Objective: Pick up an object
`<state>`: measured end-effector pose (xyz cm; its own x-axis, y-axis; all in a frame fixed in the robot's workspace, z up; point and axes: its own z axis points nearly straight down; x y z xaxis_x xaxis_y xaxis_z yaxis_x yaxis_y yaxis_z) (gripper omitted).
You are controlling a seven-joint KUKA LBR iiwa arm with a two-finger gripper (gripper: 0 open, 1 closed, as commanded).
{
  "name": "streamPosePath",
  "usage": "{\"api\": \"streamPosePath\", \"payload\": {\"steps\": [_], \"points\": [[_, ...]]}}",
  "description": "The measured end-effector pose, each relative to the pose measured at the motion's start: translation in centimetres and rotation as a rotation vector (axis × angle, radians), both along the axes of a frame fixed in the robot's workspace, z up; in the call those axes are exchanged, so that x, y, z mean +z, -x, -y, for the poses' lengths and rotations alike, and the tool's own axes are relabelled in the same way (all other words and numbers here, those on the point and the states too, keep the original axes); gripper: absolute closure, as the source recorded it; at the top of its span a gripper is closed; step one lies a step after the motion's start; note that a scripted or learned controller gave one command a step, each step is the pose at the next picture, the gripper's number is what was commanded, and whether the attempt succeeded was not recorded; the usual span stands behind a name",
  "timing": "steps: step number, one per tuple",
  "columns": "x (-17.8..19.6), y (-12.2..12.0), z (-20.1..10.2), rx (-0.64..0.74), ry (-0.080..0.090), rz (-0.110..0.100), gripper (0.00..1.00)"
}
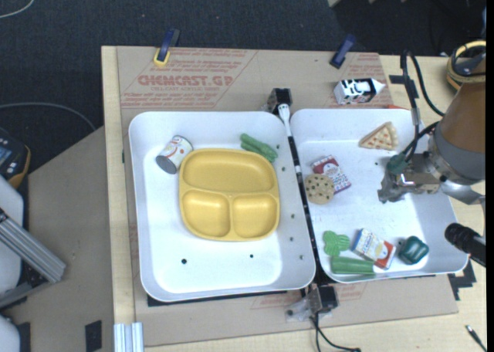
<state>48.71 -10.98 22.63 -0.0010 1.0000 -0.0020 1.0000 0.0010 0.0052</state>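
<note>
My gripper [395, 186] hangs over the right side of the right bin [356, 211], above bare white floor. Nothing shows between its parts. A toy pizza slice [378, 138] lies up and left of it. A red-and-white packet [330, 173] and a cookie [317, 187] lie to its left. Along the front of that bin sit a green leafy toy [335, 244], a green stick [352, 265], a small carton [371, 246] and a teal piece [414, 250].
The left bin [143, 211] holds a yellow divided plate [229, 192], a small can [173, 154] on its side and a green pod [258, 146]. A black-and-white object [359, 89] rests on the bench behind the right bin. Cables run at the right.
</note>
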Motion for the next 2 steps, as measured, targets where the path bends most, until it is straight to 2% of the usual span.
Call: {"api": "streamPosePath", "payload": {"steps": [1,2], "points": [[0.5,-5.1,-1.4,0.003,-0.001,0.001,1.0],[0.9,-7.6,-3.5,0.002,-0.001,0.0,1.0]]}}
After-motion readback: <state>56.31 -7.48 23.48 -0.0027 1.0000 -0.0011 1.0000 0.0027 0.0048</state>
